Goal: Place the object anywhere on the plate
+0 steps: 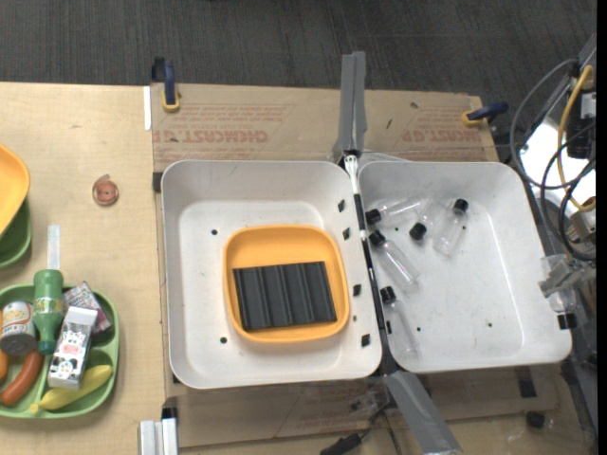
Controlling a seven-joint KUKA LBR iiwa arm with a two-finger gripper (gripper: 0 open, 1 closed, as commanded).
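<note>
An orange square plate point(285, 245) sits in the middle of the left white bin point(190, 254). A dark grey ridged slab point(284, 293) lies flat on the plate and covers most of its floor. In the right white bin point(493, 330), several clear vials with black caps point(453, 226) lie scattered in the far left part. A grey piece of the arm, which looks like my gripper point(558, 287), hangs at the right bin's right rim, apart from the vials and far from the plate.
A green tray point(100, 373) with toy food and a bottle stands on the wooden table at the left, beside an orange bowl point(9, 192). Cables point(569, 159) hang at the right. Clamps hold the cardboard behind the bins.
</note>
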